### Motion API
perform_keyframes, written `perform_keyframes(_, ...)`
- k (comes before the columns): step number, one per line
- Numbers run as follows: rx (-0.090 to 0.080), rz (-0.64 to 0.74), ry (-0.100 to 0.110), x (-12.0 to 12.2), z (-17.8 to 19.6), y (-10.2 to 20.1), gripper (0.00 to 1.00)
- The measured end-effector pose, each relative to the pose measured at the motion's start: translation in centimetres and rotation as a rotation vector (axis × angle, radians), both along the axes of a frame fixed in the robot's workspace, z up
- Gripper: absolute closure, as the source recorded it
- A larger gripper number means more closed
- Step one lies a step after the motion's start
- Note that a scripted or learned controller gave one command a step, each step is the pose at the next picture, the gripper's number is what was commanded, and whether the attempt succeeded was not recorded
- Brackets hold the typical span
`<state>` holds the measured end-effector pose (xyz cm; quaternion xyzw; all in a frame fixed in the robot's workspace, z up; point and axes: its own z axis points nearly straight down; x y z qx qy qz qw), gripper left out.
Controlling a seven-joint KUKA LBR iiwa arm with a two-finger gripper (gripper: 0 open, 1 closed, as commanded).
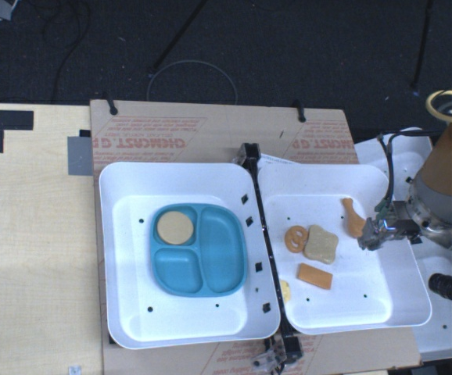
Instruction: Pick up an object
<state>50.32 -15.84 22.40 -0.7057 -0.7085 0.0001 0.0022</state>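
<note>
The right bin (351, 307) holds a brown pretzel (295, 238), a pale slice of bread (321, 244) touching it, an orange block (314, 276) and a curved orange-brown piece (353, 217). My gripper (371, 238) hangs low over the bin's right side, just right of and below the curved piece. It is apart from the bread. I see nothing held in it. A small yellow piece (285, 291) lies against the bin's left wall.
The left bin (124, 287) holds a blue divided plate (222, 248) with a round tan cookie (174, 227) in its upper-left compartment. A black divider (259, 233) runs between the bins. Cardboard lies under both bins.
</note>
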Motion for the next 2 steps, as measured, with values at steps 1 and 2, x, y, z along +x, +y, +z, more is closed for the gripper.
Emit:
perform_keyframes(1, 0.0, 0.002, -0.002, 2.5, 0.3, 5.9, 1.0)
perform_keyframes(2, -0.003, 0.001, -0.002, 5.3, 0.5, 11.3, 1.0)
